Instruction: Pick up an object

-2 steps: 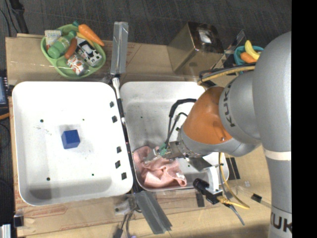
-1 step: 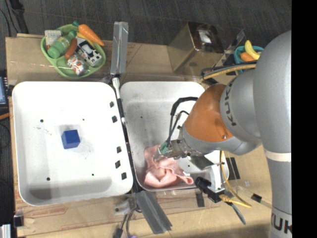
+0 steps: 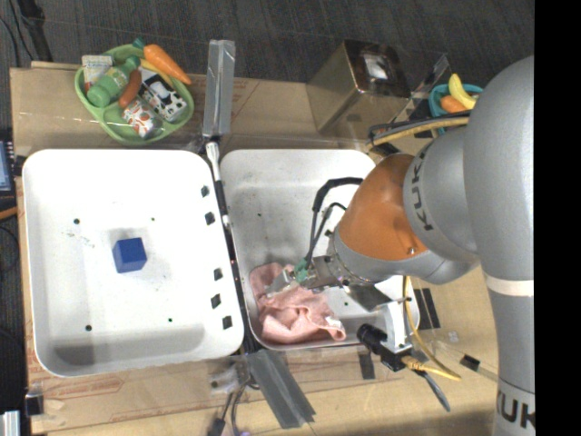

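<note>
— In the right bin [image 3: 272, 166], toward its near edge, what do you have?

— I have a crumpled pink cloth [image 3: 289, 313] lying on the bin floor, close to the wall that divides the two bins. My gripper [image 3: 302, 274] sits right at the cloth's upper edge, low over it. From this angle the wrist hides the tips, so I cannot tell how the pincer stands or whether any fabric is caught in it.

— And the arm itself?

— I see the arm [image 3: 454, 198] reaching in from the right, its orange band [image 3: 386, 216] above the cloth's far side, with black cables looping off the wrist.

— Anything further out?

— In the left bin [image 3: 54, 243] I see a small blue cube [image 3: 130, 254], well apart from the cloth. Beyond that bin's far corner a green bowl [image 3: 100, 116] holds toy food, a carrot among it
</note>
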Controlling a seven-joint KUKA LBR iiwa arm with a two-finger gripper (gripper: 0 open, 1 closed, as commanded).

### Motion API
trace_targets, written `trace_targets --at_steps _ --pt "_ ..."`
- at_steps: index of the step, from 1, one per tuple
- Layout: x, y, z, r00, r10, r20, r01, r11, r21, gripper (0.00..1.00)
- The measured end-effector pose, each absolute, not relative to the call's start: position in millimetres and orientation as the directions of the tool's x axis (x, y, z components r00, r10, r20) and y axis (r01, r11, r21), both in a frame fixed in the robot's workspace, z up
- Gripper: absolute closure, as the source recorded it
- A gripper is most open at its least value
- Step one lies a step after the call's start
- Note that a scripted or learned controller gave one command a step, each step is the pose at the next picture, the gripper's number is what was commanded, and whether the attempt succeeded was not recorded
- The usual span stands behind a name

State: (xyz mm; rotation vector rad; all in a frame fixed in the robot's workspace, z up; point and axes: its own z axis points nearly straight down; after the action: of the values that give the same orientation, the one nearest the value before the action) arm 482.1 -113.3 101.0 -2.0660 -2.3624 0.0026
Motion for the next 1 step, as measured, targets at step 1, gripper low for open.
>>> trace_targets --at_steps 1 --pt "532.1 -96.0 90.7 -0.113 0.994 0.001 0.994 0.113 -0.005 0.00"
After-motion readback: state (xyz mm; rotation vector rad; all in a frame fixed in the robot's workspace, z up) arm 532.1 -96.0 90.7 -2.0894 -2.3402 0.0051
